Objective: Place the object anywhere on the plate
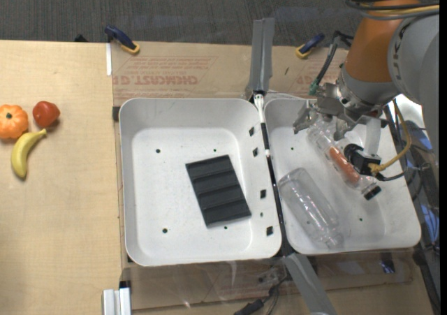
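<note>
So there are two white bins side by side on the bench: the left bin [140,188] has exactly one thing in it, a dark ridged rectangular plate [218,191] lying flat a bit right of the middle and turned at an angle. The right bin [391,233] has one clear plastic bottle [311,207] lying on its side, running diagonally from near the bin's left wall toward the front. The arm [394,41], grey with the orange band, comes in from the right and hangs over the back half of the right bin. The gripper [337,144] looks see-through and there's something orange-red [342,162] down by its fingers, but honestly I can't tell whether that's an object or part of the tool, and I can't tell if the fingers are apart or together either. The bottle sits just in front of the gripper and looks apart from it. Off on the tan tabletop [56,237] to the left there are three toy fruits bunched together: one orange [12,122], one red apple [46,114], one banana [24,152]. Two clamps, one [122,39] at the back left and another [309,45] at the back right, grip the cardboard sheet [181,72] behind the bins.
</note>
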